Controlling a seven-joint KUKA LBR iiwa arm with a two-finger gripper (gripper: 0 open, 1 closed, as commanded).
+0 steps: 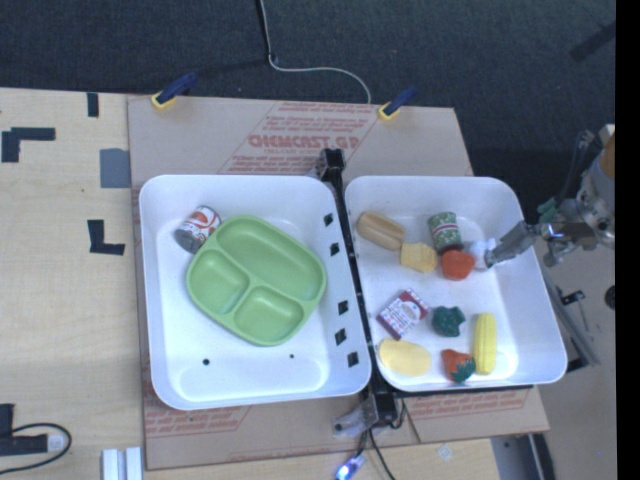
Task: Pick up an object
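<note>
The arm comes into the camera view from the 3 o'clock side, and we see just a small part of it at the edge. The wrist part is grey and it stays low, at about the height of the middle of the picture. From there the gripper [497, 255] reaches toward 9 o'clock, slightly down toward 8 o'clock. It looks like one thin grey piece, with the tip pointing left.
</note>
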